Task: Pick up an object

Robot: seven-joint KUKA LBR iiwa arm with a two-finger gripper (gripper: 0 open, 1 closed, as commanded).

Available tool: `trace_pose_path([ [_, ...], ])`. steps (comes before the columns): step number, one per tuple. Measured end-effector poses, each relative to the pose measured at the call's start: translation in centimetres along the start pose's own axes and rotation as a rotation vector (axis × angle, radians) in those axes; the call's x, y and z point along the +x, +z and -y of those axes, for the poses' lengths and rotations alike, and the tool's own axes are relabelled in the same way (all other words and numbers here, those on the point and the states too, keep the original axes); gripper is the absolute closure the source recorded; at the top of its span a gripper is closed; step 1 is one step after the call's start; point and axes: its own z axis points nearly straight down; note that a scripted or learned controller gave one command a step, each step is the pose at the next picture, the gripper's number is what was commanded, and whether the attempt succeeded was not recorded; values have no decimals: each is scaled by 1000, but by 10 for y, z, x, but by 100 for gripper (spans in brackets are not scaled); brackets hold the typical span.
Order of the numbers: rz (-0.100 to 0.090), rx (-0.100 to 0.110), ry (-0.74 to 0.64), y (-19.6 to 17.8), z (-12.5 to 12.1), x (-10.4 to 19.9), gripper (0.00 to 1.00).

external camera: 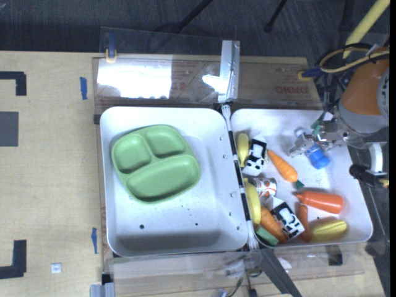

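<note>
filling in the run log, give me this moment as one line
arm: grey arm over right white bin | gripper: above bin floor, beside small blue cylinder | held: nothing seen | left white bin: green three-compartment plastic plate

Robotics lab. Pale wooden bench (43, 184) carries black tape markers at 9 o'clock. Grey-and-orange robot arm (365, 98) at 3 o'clock; black tripod legs (204, 5) at 12 o'clock.

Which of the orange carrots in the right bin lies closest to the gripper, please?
The slanted carrot in the bin's middle, green tip pointing lower right. It lies just below and left of the gripper; the fatter carrot lies farther down, and another sits in the bottom pile.
</note>
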Motion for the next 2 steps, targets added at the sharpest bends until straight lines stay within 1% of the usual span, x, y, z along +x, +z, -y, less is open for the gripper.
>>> trace_pose_path([
  [1, 5, -1, -2, -10, 0, -1, 100],
  [2, 7, 3, -137, -106, 15, 24, 100],
])
